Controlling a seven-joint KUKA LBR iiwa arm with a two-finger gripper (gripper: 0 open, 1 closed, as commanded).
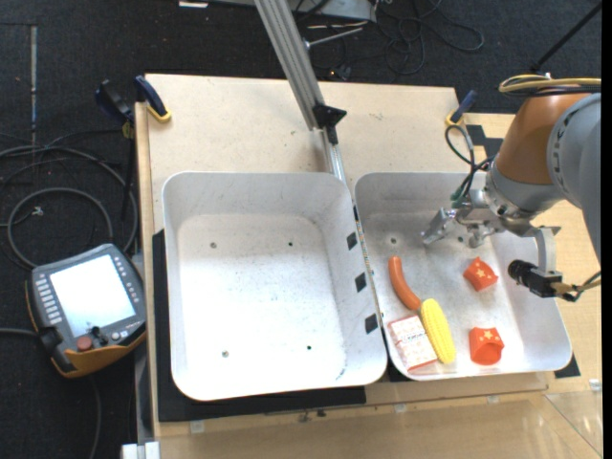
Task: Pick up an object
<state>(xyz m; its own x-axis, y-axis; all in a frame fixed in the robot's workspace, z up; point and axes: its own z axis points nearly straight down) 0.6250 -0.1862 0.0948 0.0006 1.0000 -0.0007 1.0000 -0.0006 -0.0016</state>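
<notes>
gripper [457, 226] over right bin [545, 352] | knobbly yellow corn [437, 330] | smooth curved sausage [404, 283]

Light wooden worktop [239, 122] carries two shallow white bins side by side: left bin [172, 256] and right bin [550, 338], touching along their inner edges. A slanted metal rail [292, 51] crosses the worktop's far edge. Clamps [153, 98] grip the far-left corner.

Two white bins [182, 199] sit side by side on the bench. Counted in the right-hand bin [550, 347]: two red blocks [480, 274] (one near the middle, the other [486, 344] by the front edge), one orange sausage [404, 283], one corn cob [438, 330], and one small red-and-white card [411, 342].
</notes>
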